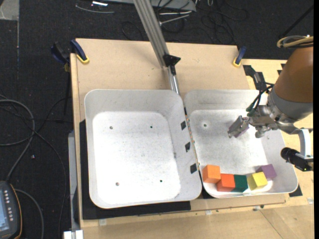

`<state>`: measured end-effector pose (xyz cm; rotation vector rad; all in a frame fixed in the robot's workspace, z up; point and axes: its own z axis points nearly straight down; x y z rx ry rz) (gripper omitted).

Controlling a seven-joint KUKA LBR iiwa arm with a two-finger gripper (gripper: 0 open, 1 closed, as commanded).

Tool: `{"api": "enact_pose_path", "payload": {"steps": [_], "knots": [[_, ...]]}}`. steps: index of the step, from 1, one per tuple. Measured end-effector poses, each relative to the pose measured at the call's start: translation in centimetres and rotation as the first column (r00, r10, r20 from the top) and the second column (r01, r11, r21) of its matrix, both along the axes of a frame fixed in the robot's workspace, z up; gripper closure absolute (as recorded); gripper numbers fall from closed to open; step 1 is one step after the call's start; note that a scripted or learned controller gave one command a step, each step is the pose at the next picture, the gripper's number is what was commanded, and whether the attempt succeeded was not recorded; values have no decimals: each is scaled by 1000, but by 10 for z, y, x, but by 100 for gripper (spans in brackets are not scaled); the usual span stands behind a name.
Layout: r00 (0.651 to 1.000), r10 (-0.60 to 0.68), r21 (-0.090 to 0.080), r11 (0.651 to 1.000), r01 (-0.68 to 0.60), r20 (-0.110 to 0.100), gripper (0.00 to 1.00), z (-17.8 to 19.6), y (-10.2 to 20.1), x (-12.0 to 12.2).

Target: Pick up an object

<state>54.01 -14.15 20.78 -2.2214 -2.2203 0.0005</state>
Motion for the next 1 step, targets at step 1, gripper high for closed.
{"api": "enact_pose_path", "payload": {"steps": [1], "knots": [[1000,-1,-2,1000,1,1,0,-116,-30,37]]}}
